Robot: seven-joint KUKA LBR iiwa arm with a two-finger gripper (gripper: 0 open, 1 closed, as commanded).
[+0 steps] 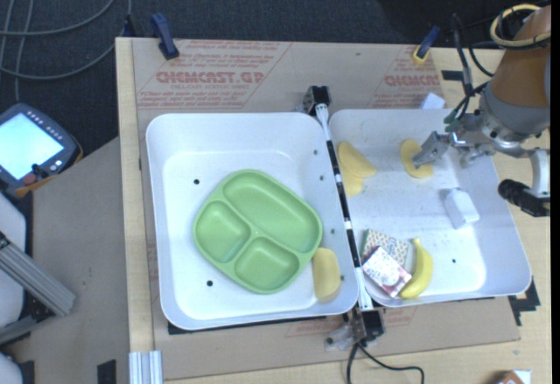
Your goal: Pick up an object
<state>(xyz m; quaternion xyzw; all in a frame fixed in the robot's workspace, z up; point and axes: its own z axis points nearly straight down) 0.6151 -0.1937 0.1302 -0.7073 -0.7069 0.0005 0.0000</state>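
Two white bins side by side on a counter (219, 80). In the left bin (175, 146): a green divided plate (256, 231), a pale yellow piece (325, 273) near its front right corner. In the right bin (490, 251): claw (428, 153) near the back edge, just over a small yellow object (415, 159); grip impossible to tell. Also a yellow wedge (353, 165) at the left wall, a grey block (458, 205), a banana (418, 271) and patterned packet (385, 264) at the front left corner.

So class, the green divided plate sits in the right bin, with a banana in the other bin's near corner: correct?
Not quite. The camera view shows the green divided plate in the left bin; the banana is in the right bin's near corner.
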